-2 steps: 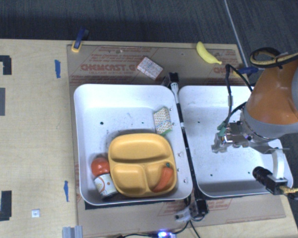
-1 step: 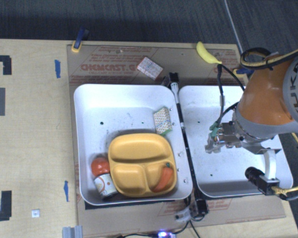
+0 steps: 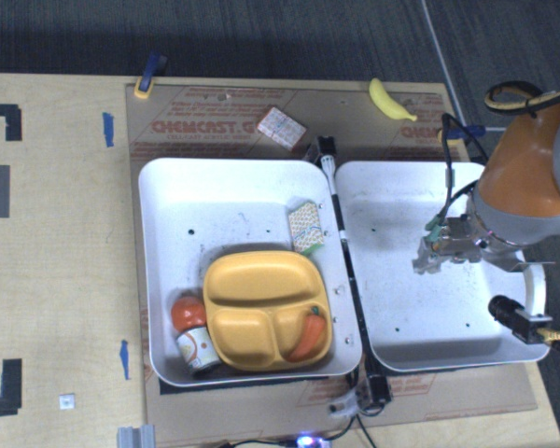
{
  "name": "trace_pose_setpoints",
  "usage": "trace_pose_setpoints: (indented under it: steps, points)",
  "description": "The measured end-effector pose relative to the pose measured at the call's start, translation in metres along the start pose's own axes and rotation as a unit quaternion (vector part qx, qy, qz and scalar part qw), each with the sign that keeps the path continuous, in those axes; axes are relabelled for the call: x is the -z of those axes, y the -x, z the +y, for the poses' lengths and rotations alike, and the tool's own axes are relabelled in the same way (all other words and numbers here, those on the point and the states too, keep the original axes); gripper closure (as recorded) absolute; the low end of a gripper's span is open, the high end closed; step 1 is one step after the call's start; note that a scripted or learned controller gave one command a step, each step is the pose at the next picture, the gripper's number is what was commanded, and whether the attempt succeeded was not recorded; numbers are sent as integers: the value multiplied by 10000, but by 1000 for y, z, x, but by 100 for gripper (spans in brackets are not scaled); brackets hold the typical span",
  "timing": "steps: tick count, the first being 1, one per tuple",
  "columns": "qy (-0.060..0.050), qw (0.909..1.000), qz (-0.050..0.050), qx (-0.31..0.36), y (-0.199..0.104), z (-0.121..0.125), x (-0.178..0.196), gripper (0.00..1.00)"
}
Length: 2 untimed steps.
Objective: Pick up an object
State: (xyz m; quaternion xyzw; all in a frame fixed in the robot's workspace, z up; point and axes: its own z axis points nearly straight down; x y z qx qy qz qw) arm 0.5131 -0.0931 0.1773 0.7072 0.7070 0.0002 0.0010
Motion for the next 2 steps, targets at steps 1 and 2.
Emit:
trace_pose_setpoints:
  steps: [1, 2]
  points:
    - [-10, 10000, 10, -2, -6, -33, 33, 100]
    - [7, 10000, 7, 9, -61, -32, 45, 100]
